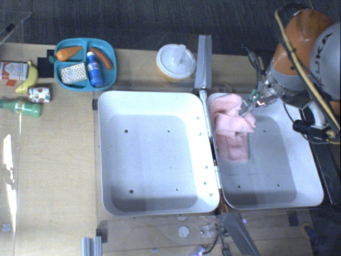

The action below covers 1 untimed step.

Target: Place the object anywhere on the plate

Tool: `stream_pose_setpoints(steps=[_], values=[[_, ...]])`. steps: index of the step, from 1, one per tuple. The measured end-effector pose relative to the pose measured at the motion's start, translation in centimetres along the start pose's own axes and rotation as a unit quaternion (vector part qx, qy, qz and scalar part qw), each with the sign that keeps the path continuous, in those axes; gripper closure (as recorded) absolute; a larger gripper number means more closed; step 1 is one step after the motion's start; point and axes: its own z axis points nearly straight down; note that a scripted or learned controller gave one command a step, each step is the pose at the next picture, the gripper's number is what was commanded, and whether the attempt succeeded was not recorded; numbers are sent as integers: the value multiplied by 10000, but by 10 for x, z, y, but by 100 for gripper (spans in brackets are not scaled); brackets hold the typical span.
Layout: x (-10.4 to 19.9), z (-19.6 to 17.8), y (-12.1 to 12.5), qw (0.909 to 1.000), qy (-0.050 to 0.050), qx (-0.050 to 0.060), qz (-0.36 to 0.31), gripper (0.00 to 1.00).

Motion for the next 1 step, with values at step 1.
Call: stream_pose_setpoints(steps=[1], values=[[1,-34,3,10000,-1,-1,-33,100]])
